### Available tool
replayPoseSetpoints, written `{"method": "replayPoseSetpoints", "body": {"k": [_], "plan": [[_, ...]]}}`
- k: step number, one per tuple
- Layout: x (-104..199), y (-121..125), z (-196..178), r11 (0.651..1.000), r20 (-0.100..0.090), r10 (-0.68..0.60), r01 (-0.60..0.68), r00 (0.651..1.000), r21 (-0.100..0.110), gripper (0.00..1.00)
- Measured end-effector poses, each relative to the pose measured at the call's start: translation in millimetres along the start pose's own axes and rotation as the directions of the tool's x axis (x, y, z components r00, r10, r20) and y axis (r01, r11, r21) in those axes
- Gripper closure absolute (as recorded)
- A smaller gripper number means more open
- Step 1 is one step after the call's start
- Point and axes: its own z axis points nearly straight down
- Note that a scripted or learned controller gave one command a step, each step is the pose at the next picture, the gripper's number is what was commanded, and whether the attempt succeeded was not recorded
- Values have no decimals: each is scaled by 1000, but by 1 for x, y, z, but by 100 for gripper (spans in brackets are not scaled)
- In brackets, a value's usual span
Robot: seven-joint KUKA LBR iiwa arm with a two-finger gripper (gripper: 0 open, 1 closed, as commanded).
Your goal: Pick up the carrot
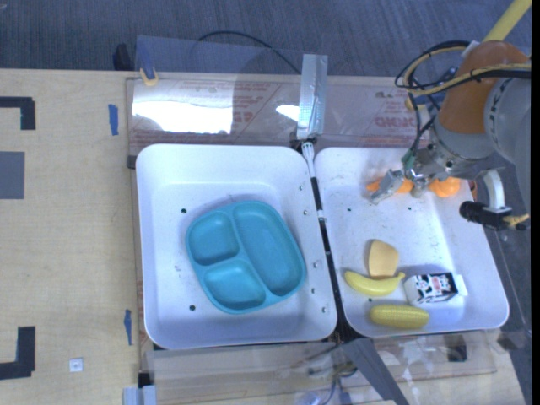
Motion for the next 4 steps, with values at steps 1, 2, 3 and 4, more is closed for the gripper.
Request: {"method": "replayPoseSetpoints", "body": {"k": [1,2,3,4], "plan": [[-7,-2,-10,1000,18,-1,1,1000,-4,100],[-3,-2,-9,1000,8,-2,2,1000,4,0],[-5,-3,-19,1000,15,-3,3,1000,3,100],[-4,-1,-20,1000,16,-3,3,1000,-3,0]]}}
